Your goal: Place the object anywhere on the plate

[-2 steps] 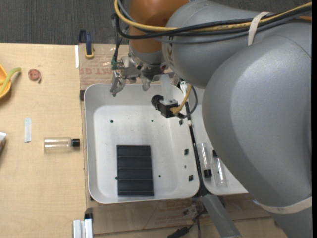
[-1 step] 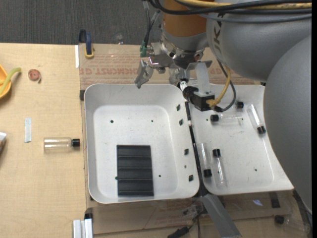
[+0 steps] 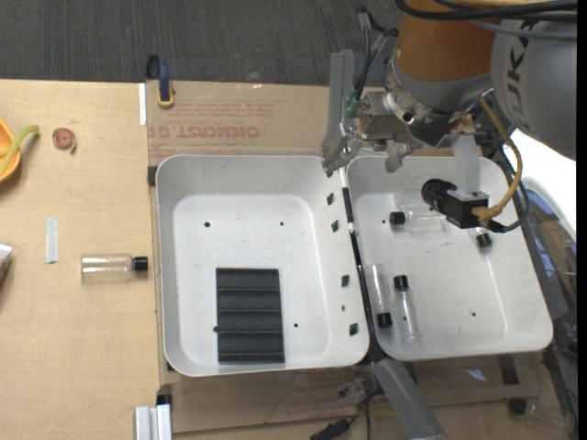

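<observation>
A black ribbed plate lies flat in the front half of the left bin. In the right bin, two clear vials with black caps lie side by side near the front left. A third clear vial lies further back. My gripper hangs over the far rims where the two bins meet. It is open, with its fingers spread and nothing between them. It stands well behind the plate and the front vials.
A black sensor on a cable hangs from the arm over the right bin. On the bench to the left lie another clear vial, a small strip, a red disc and a yellow object. A blue clamp stands behind the left bin.
</observation>
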{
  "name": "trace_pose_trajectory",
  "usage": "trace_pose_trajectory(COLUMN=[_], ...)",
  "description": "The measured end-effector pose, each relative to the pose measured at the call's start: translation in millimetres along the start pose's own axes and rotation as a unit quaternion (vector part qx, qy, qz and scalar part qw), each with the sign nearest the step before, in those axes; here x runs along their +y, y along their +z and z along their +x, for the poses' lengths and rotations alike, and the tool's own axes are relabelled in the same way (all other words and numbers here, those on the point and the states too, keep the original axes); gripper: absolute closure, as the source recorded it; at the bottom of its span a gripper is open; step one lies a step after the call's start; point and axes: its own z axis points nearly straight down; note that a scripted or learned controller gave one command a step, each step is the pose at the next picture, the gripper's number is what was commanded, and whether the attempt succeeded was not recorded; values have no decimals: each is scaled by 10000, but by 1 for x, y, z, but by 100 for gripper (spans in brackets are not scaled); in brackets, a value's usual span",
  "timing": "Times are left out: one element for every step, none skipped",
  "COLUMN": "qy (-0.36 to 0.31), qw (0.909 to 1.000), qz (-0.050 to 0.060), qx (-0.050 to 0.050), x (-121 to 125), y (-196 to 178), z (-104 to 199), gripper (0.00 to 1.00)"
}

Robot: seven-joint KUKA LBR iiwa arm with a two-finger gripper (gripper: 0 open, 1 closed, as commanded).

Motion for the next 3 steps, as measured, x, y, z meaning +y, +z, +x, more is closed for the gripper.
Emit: trace_pose_trajectory(qy=[826, 2990, 1851], qw=[9966, 9543, 9827], qz=[0, 13, 1], qx=[1, -10, -1], x=[-51, -26, -71], y=[-20, 5, -34], z=[-122, 20, -48], gripper=[0, 0, 0])
